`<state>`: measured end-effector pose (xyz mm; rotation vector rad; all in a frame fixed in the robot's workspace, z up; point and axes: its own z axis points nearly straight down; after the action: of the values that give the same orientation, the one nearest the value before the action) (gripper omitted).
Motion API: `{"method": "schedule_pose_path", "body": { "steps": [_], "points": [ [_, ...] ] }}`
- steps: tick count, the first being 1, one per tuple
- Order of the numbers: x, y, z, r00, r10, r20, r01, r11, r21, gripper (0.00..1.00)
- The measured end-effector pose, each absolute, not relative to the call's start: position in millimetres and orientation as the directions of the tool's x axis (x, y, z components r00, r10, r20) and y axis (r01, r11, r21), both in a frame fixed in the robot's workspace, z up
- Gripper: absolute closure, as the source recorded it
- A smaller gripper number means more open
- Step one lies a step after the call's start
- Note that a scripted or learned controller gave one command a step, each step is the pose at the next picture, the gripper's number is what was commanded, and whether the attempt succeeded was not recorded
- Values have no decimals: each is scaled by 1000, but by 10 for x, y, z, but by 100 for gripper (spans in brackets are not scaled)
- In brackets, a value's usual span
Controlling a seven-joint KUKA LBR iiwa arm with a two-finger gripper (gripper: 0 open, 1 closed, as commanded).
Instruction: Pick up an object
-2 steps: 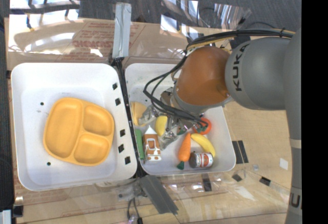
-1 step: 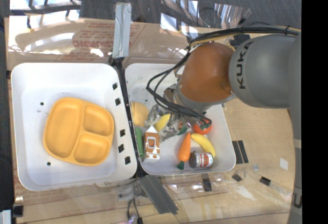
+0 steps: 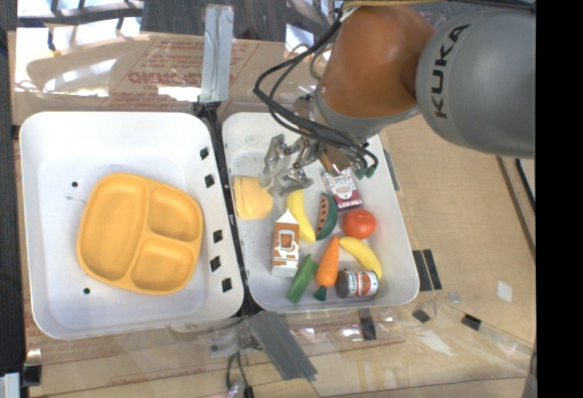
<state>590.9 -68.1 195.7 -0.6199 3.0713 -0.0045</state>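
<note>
Toy food sits piled in the right bin (image 3: 397, 205): banana (image 3: 301, 214), tomato (image 3: 360, 223), carrot (image 3: 328, 261), milk carton (image 3: 286, 244). The claw (image 3: 290, 164) hangs just above the banana, fingers spread, nothing between them. A yellow tray (image 3: 138, 232) lies in the left bin (image 3: 46, 150).

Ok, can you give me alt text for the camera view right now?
The gripper hangs low in the right bin, above toy food: bananas, a tomato, a carrot, a milk carton and a can. The left bin holds a yellow divided tray.
</note>
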Motion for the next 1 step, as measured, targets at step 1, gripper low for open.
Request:
{"method": "schedule_pose_path", "body": {
  "steps": [1],
  "points": [
    [5895, -683, 1930, -922, -387, -3, -387, 922, -1, 0]
  ]
}}
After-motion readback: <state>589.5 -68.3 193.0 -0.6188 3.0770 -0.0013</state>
